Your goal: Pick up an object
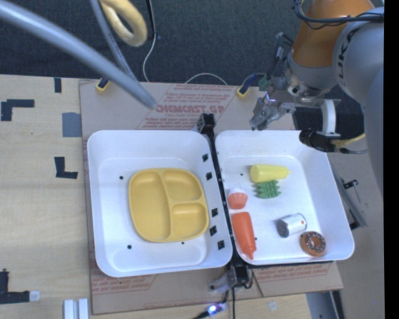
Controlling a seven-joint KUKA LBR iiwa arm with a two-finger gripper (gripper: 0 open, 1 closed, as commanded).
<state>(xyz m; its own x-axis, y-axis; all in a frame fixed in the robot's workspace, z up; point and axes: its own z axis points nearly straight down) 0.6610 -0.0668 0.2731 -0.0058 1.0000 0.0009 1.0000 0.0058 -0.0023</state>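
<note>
The right bin [324, 163] holds a yellow corn cob with green leaves [269, 174], a small pink and white piece [237, 199], an orange carrot [244, 233], a grey metal cylinder [291, 225] and a brown doughnut [313, 243]. My gripper [262, 116] hangs above the bin's far rim, up and away from the corn. Nothing shows between its fingers.
The left bin [103, 187] holds a yellow divided plate [168, 204]. A black divider [214, 180] runs between the bins. A grey pole [75, 50] and a yellow ring [124, 19] cross the upper left. Cardboard [187, 106] lies under the bins.
</note>
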